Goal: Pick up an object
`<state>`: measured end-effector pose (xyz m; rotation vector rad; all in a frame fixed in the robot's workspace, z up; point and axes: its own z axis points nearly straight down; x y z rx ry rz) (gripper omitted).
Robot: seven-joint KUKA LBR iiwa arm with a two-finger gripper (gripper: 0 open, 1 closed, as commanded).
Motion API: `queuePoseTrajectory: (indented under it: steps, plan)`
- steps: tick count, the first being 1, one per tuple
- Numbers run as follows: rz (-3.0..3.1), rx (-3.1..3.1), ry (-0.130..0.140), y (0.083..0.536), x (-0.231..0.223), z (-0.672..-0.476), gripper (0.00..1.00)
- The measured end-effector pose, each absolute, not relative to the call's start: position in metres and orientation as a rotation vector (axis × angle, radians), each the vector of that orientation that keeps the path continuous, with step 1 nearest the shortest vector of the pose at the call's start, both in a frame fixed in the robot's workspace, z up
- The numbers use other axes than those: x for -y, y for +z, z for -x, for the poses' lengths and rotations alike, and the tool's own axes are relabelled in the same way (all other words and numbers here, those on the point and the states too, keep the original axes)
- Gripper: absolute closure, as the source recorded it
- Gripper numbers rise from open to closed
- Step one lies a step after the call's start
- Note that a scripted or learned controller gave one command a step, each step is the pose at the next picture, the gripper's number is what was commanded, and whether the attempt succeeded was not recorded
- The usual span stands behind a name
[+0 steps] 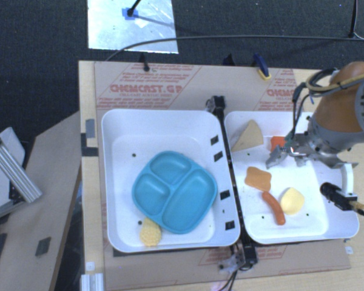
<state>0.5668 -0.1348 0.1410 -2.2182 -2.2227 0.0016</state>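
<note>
Starting at the left, the left bin (118, 162) holds a blue divided plate (174, 190) at its middle, with a yellow corn cob (150, 232) touching the plate's near-left edge. Across the black divider, the right bin (337, 226) carries a tan wedge (249, 136) at its far-left corner, a toast slice (258, 178) nearer, a sausage (273, 207) just beyond the toast's near edge, and a yellow lemon-like piece (292, 200) beside the sausage on its right. A small orange-red piece (278, 142) lies in the far part of this bin, just left of the gripper (285, 155). Whether the jaws stand open or closed cannot be told; nothing is seen between them.
</note>
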Motion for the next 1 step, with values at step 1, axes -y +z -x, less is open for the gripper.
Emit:
queuePoseTrajectory:
  steps: [1]
  plan:
    - [2.219, 2.222, 0.001, 0.0888, 0.1344, -0.5667, 0.0]
